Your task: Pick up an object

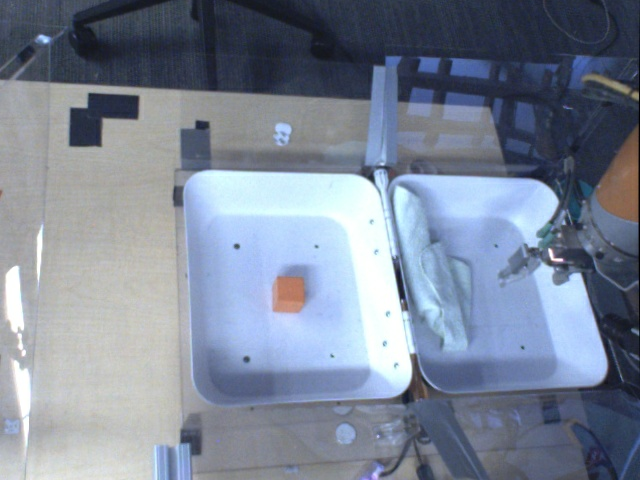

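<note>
An orange cube lies near the middle of the left bin. A crumpled white cloth is draped along the left wall of the right bin. My gripper hangs over the right part of the right bin, to the right of the cloth and apart from it. Its fingers are spread open with nothing between them. The grey arm with its orange band comes in from the right edge.
A metal divider runs between the bins at the back. Black tape marks sit on the wooden bench at the far left. An office chair base stands on the floor beyond the bench.
</note>
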You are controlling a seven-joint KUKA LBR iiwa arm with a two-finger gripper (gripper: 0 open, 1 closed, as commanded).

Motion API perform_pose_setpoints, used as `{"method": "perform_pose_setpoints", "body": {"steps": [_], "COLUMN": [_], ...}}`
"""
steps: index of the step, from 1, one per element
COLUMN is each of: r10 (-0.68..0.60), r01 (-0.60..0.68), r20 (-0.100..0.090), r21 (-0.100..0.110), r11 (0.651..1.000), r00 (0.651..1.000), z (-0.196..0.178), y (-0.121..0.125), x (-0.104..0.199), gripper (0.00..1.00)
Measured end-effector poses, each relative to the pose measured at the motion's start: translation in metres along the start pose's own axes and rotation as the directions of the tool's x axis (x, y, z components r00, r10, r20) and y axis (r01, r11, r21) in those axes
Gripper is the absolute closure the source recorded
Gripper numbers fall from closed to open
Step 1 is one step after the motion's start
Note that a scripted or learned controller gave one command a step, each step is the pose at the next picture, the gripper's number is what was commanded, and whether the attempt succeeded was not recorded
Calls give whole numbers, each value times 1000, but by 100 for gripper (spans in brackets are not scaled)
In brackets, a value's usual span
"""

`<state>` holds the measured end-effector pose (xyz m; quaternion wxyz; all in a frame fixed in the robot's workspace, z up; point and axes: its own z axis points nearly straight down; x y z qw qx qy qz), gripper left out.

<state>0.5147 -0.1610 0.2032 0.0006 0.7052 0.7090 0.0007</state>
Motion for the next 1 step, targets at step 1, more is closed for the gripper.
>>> {"method": "perform_pose_setpoints", "body": {"steps": [1], "r10": [-50], "r01": [50], "r20": [3], "r21": [-14], "r11": [999], "r00": [999], "z": [113], "y": [64], "x": [18], "gripper": [0]}}
